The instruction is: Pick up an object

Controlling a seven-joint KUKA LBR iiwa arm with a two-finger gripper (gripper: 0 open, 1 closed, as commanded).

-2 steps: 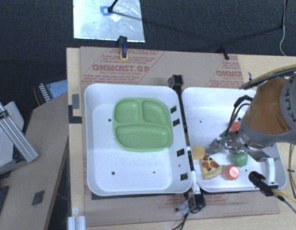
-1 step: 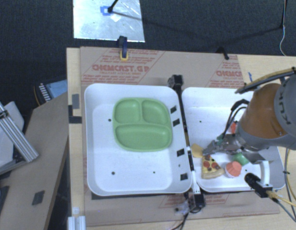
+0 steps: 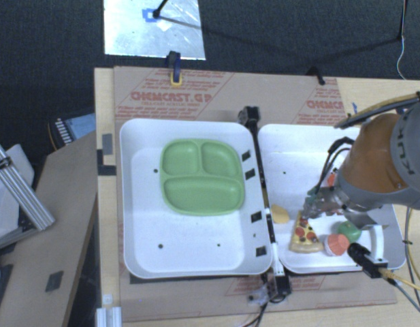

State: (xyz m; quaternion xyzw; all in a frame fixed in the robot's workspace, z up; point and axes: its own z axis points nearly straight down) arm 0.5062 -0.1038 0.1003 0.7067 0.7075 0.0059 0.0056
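Note:
In the right bin (image 3: 291, 155), a toy pizza slice (image 3: 305, 238) lies near the front wall. A small pale yellow piece (image 3: 281, 214) sits just left of it by the divider. A red piece (image 3: 335, 246) and a green piece (image 3: 348, 231) lie to the slice's right. My gripper (image 3: 314, 206) hangs low over the front of this bin, just above the narrow end of the pizza slice. The grey and orange wrist (image 3: 376, 162) behind it hides the bin's right part.
The left bin (image 3: 138, 237) holds a green divided plate (image 3: 201, 177) in its middle. A black clip strip (image 3: 259, 182) runs along the divider between the bins. The back half of the right bin floor is bare white.

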